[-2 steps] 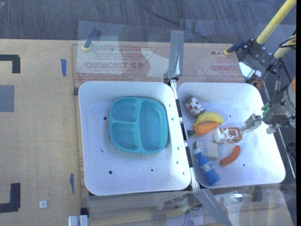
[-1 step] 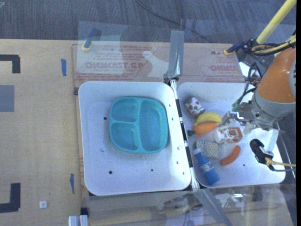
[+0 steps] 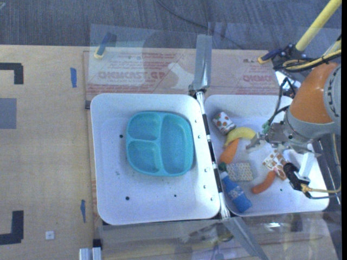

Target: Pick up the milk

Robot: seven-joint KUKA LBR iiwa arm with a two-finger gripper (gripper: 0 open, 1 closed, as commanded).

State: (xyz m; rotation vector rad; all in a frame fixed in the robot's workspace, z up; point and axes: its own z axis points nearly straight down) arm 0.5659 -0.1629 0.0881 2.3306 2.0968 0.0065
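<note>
— Milk (image 3: 223,122)?
— Small carton, white, marked with red-orange patches across the faces.
— Upright?
— No. Tipped over, lying on one side, long axis slanted from upper left down to lower right.
— Where?
— In the right bin (image 3: 320,199), upper left corner region, close to the wall shared with the other bin, not clearly touching it.
— Neighbours?
— Just above the banana (image 3: 240,135), lower right end very near it; touching or apart, hard to say.
— Covered at all?
— Fully exposed from above, resting on the bin floor.
— Open or sealed?
— Too small and blurred to tell.
</note>
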